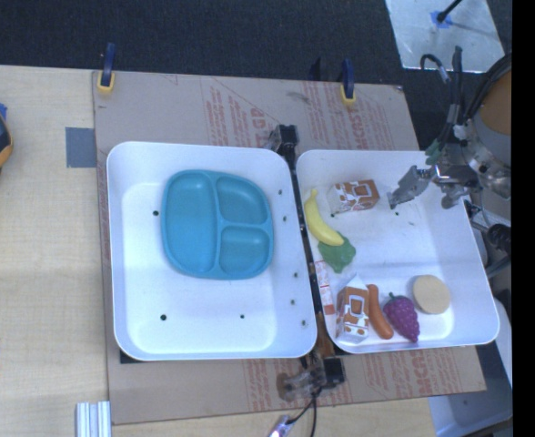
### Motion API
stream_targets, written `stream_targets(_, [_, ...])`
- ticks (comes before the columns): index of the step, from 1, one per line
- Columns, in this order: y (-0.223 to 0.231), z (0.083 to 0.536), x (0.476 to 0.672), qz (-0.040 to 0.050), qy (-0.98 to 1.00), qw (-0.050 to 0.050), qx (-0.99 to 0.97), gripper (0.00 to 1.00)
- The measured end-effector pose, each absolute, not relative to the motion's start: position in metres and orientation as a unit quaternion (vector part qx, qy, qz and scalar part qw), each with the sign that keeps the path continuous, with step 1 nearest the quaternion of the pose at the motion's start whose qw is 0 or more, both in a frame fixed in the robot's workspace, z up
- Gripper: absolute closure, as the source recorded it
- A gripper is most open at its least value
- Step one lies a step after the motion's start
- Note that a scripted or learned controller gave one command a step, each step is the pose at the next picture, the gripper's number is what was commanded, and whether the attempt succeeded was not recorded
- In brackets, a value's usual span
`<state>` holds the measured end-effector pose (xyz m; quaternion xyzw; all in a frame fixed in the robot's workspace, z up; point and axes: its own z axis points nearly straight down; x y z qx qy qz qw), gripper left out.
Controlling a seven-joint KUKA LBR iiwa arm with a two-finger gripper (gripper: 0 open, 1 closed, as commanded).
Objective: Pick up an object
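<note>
So the pick hasn't really happened yet, as far as the shot shows. The gripper (429, 188) hangs over the far right part of the right bin (449, 235), its two fingers spread apart with nothing between them, one finger (406, 190) angled down toward the bin floor. Everything pickable sits in that bin: a small brown-and-white packet (355, 196) just left of the gripper, probably the closest candidate, then a banana (322, 224) further left along the bin's left wall with a green thing (338, 254) touching its lower end. Near the bin's front edge are a second packet (351, 311), a carrot-like piece (378, 311), purple grapes (401, 318) and a round tan cookie-ish disc (430, 293). The left bin (131, 244) just carries a blue divided plate (218, 224). Still to do: descend, close, lift.
</note>
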<state>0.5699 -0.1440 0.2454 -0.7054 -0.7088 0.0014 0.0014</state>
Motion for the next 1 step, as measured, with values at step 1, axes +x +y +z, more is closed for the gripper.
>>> stream_targets(1, [-0.1131,0.1409,0.4857,0.0020,-0.709,0.002,-0.705,0.00])
